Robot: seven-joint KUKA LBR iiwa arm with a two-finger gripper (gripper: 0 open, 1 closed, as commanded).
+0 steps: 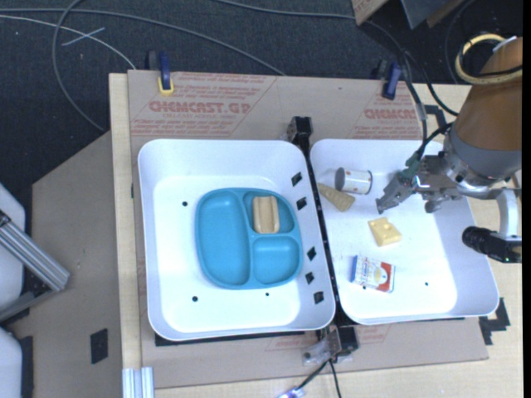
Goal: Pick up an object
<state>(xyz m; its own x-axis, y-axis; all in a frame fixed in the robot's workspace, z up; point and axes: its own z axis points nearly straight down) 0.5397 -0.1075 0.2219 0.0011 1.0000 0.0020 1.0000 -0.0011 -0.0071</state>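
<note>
My gripper point(411, 203) hangs over the upper middle of the right bin point(465, 293), open, with nothing between its dark fingers point(390, 199). A yellow cheese-like block point(384, 231) lies just below and left of it. Left of the gripper lie a small white cylinder point(356, 179) and a tan wedge point(336, 196). A flat white packet point(371, 273) with blue and red print rests nearer the bin's front.
The left bin point(166, 222) holds a blue divided tray point(224, 239) with a tan bread-like piece point(265, 214) in its upper right compartment. A black divider point(314, 222) runs between the bins. The arm's grey and orange body point(494, 123) covers the right bin's far right corner.
</note>
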